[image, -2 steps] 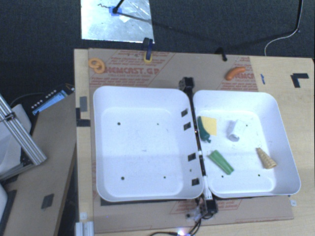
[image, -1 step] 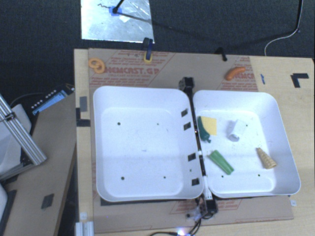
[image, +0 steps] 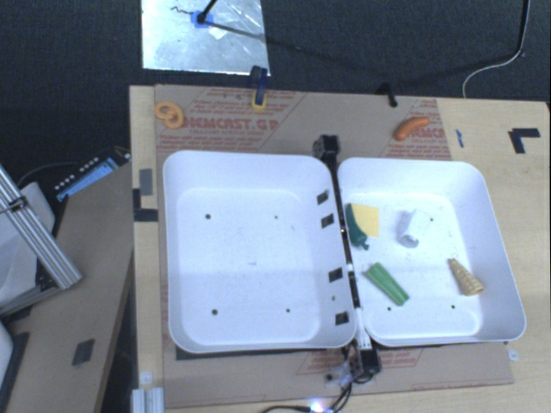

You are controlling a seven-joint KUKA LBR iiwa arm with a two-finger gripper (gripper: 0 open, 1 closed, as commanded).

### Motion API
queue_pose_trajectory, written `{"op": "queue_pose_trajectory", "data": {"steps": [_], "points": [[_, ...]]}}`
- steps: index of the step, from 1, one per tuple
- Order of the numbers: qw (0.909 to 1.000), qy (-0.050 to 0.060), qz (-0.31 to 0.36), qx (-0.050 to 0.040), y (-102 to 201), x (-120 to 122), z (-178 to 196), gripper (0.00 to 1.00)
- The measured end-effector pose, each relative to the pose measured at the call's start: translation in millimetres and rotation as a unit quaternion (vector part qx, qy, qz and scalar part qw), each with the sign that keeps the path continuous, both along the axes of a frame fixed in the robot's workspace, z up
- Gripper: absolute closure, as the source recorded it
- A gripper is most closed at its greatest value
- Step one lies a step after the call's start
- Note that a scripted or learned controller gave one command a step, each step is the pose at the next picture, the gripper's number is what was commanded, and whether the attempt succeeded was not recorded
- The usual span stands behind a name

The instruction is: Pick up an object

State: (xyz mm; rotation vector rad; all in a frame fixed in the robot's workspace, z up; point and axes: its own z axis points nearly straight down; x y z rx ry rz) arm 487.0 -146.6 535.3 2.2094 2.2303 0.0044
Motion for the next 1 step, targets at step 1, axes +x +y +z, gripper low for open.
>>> {"op": "queue_pose_trajectory", "data": {"steps": [1], "points": [[1.0000, 0.000, -0.006, -0.0019, -63.1, -1.0, -8.8, 1.00]]}}
